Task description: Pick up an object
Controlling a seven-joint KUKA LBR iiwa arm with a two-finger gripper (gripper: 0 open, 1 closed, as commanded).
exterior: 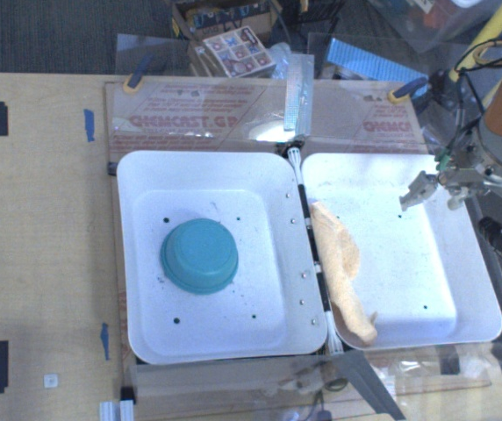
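A teal round bowl (200, 254) lies upside down in the left bin (146, 182). A tan, elongated cloth-like object (340, 270) lies along the left wall of the right bin (444, 323), running from near the divider down to the front edge. My gripper (435, 191) hovers over the upper right part of the right bin, well to the right of the tan object. Its two fingers are spread apart with nothing between them.
Clear plastic sheets (198, 117) lean behind both bins. Boxes and clutter (233, 42) sit beyond the bench at the back. Cables (470, 68) hang near the arm at the right. Wooden bench surface (40, 235) extends to the left.
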